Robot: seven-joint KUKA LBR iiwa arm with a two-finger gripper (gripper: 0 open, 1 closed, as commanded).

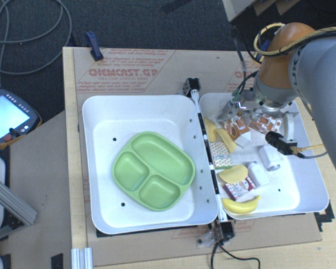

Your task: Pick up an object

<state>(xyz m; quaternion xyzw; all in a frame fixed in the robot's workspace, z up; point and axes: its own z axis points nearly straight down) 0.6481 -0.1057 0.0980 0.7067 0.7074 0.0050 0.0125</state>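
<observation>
Sitting low over the far end of the right bin (pixel 309 190), the gripper (pixel 252 112) is just above a cluster of snack packets (pixel 239 128). Can't tell how far open it is, or whether it touches them; the wrist blocks that. Nothing visibly held.

Pickable stuff is all in the right bin, mostly crowded against the wall shared with the left bin (pixel 101 116):
- snack packets: crinkly foil, orange-brown with white, two or three overlapping
- pale yellow wedge (pixel 226 139): long, smooth, lying along the shared wall
- small patterned packet (pixel 219 151): flat, squarish, just beside the wedge
- yellow lump (pixel 233 174): rounded, matte
- red-and-white packet (pixel 239 190): flat, glossy, between the lump and the banana
- banana (pixel 241 205): curved, smooth, at the near edge
- small white tube (pixel 269 157): cylindrical, plastic, nearer mid-bin

Left bin: one green plate (pixel 153 170), smooth plastic, rounded, three compartments, lying flat and slightly rotated.

Both bins are shallow white plastic on a cardboard sheet (pixel 123 72) with red print.
</observation>
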